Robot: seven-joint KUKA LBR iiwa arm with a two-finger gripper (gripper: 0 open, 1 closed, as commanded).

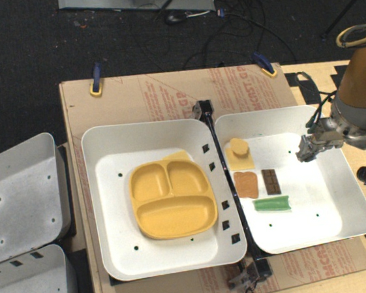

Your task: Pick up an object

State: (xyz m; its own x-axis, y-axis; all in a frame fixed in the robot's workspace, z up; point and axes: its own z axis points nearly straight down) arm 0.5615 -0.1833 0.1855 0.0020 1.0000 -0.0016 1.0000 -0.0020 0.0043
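While nothing sits between its fingers that we can make out, the hand point(307, 149) hangs over the right bin point(323, 225) near its right side, and we cannot tell whether it is open or closed, since it is small and dark against the white floor. We judge this to be the approach step: no object is lifted yet. The candidates lie in a cluster along the left wall of that bin: a yellow block point(238, 148) at the top, an orange-brown square piece point(246, 184) below it, a dark brown bar point(272, 181) just beside that, and a green strip point(272, 204) lowest, lying flat and nearly level. The left bin point(116, 249) carries a yellow divided tray point(174, 198), well apart from the hand. For the next move we would have to travel left across bare white floor, then descend over one piece. The green strip and the brown bar look the freest, with open room on their right; the yellow block and the orange piece crowd the divider wall point(226, 177) between the bins, leaving little space for a finger on that side. The pieces sit close together, so a careless descent could nudge a neighbour.
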